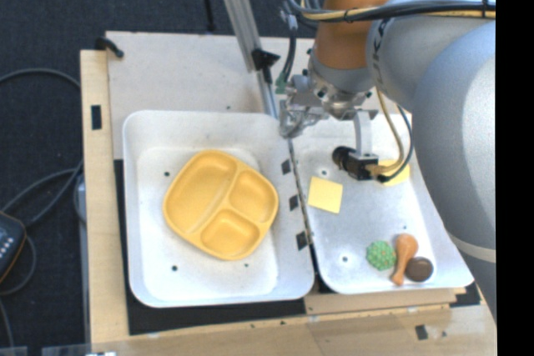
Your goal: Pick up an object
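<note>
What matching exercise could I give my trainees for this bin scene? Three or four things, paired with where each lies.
Things:
1. yellow divided plate
2. yellow square
3. green ball
4. tool

Places:
A. right bin, near its front edge
B. left bin, middle
C. over the bins' shared back edge
D. right bin, near the divider

Pairs: 1-B, 2-D, 3-A, 4-C

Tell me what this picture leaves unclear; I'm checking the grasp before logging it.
- Gripper: fingers too small and blurred in the camera view to read.
- Yellow object: mostly hidden behind the arm and cable.
- Right bin: far corner covered by the arm.
</note>
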`<state>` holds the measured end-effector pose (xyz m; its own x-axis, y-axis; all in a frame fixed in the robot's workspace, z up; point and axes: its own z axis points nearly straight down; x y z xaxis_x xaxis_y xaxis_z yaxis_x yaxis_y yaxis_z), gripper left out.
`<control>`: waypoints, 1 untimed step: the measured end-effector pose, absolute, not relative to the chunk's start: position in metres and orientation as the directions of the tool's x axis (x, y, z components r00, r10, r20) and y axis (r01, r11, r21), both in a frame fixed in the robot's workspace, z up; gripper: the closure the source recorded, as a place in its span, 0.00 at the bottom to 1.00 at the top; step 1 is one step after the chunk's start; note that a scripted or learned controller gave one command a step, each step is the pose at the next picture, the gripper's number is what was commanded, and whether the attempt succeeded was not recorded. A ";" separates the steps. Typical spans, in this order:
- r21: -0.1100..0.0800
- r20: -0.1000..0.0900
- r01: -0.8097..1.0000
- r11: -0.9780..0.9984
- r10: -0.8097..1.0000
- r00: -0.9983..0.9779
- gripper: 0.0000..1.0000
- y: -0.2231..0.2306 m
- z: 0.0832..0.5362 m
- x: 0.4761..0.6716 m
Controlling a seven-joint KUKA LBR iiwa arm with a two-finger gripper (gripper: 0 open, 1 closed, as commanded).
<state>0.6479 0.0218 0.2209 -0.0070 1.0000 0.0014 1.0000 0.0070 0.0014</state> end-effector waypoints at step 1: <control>0.002 0.001 1.000 0.007 1.000 -0.007 1.00 0.065 0.234 0.648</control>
